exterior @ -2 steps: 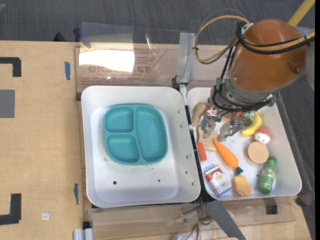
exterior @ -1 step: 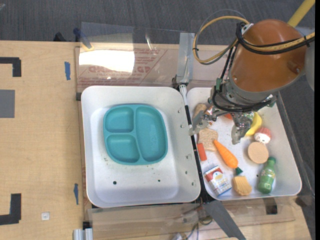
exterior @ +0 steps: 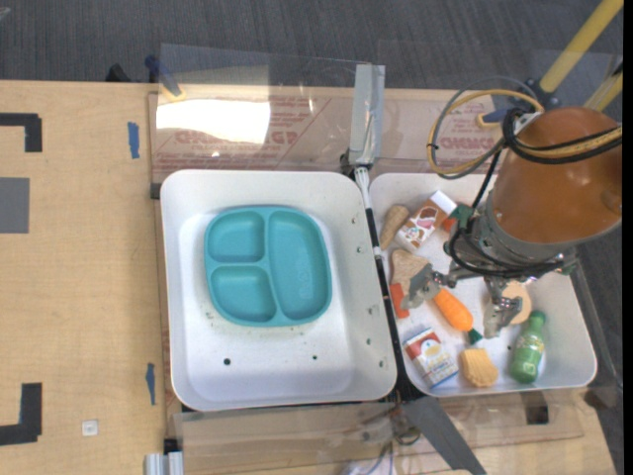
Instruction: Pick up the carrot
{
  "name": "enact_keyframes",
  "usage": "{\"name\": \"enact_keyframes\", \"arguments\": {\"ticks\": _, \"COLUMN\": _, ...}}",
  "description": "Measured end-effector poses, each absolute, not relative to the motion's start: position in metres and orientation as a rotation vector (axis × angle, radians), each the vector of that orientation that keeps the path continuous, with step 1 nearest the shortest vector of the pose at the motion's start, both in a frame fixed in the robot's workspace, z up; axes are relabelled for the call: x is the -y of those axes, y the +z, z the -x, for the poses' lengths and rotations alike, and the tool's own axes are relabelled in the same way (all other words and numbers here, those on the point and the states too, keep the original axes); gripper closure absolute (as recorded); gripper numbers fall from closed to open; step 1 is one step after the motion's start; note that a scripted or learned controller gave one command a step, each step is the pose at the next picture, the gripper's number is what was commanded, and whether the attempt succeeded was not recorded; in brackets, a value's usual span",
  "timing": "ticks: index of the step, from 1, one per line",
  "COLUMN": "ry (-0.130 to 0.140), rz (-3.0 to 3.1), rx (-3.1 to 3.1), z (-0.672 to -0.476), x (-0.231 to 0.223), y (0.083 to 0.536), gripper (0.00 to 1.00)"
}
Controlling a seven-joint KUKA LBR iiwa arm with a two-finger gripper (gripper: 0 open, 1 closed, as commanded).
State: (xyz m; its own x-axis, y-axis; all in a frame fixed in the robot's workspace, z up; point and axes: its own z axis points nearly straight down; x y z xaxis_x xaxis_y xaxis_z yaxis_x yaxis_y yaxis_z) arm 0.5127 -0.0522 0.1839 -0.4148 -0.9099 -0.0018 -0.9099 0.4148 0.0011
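The orange carrot [exterior: 453,309], with a small green tip, lies in the right bin [exterior: 579,364] near its middle. My gripper [exterior: 465,299] hangs right over it, open. One finger [exterior: 425,286] stands just left of the carrot and the other finger [exterior: 503,310] just right of it. The carrot sits in the gap between them, resting on the bin floor. The orange band of the arm hides the bin's back right part.
A green bottle [exterior: 527,352], a yellow block [exterior: 479,368] and a red-and-white carton [exterior: 432,354] crowd the right bin's front. Bread-like pieces [exterior: 406,264] and a small box [exterior: 423,224] lie at its back left. The left bin [exterior: 188,354] holds a teal divided plate [exterior: 267,264].
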Motion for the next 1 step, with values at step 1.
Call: {"name": "enact_keyframes", "arguments": {"ticks": 1, "ry": 0.011, "rz": 1.821, "rx": -2.564, "z": -0.5240, "x": 0.1072, "y": 0.0982, "gripper": 0.00}}
